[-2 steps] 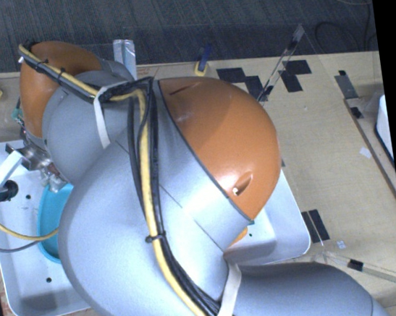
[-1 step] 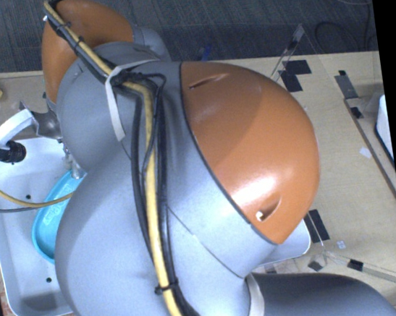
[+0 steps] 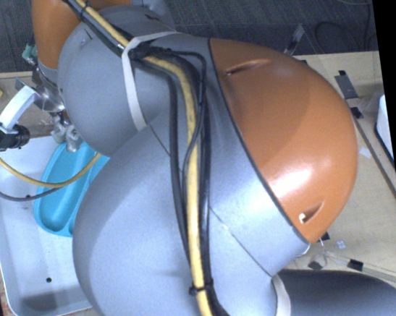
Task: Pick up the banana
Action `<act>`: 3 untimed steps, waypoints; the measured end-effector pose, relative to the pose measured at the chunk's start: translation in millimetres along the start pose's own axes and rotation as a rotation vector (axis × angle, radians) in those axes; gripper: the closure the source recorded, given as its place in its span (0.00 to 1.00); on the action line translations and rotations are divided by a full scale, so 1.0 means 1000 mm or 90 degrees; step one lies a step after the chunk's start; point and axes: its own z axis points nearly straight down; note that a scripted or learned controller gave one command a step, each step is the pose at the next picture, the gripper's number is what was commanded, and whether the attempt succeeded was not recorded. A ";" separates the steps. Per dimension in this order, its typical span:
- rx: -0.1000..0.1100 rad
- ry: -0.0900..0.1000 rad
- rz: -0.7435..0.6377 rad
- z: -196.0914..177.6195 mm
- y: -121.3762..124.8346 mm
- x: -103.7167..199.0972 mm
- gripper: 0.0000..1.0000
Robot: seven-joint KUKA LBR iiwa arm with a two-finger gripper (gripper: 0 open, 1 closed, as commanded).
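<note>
**The Big Arm Hides Our View**

We see the big grey arm spread over most of the bench. It has an orange band across it, and a yellow and black cable runs down its middle.

On the left we see part of a white bin. A blue dish lies in it, half tucked under the arm. A thin yellow wire loops over the bin.

The gripper hangs near the top left, just above the blue dish. We cannot tell from here how it is set, because it is small and mixed up with other metal bits.

We cannot tell where the banana is. We think it may lie under the arm, but that is only a guess.

We think the arm is reaching down into the left bin to hunt for the banana. No grab can be seen yet. Next, the gripper needs to sit right over the banana, go down, and squeeze it well before it lifts.
</note>
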 end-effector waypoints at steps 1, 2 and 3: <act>0.000 0.000 -0.040 0.088 -0.040 -0.062 1.00; 0.000 0.001 -0.039 0.087 -0.039 -0.062 0.00; 0.000 0.001 -0.141 0.173 -0.021 -0.032 0.00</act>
